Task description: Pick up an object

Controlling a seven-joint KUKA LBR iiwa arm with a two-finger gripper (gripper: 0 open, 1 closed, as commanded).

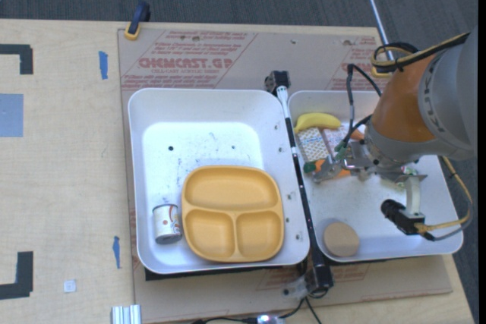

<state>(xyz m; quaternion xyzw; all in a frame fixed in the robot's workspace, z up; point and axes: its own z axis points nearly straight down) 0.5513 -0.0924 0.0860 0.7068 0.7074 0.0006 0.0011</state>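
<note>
The grey arm with its orange band reaches in from the right over the right bin [363, 202]. My gripper [331, 168] hangs low at the bin's left middle, right by a small orange item [325, 162] and the lower end of a flat patterned packet [311, 142]. A yellow banana [317, 121] lies at the bin's back left, just behind the packet. A round tan piece [342, 238] rests at the front left corner. The wrist hides whatever is directly under it.
The left bin [138, 163] holds a yellow divided plate [231, 212] at its front and a small can [166, 224] lying at the front left. Cables loop from the arm over the right bin's right side [414, 220]. A divider rail [292, 163] runs between the bins.
</note>
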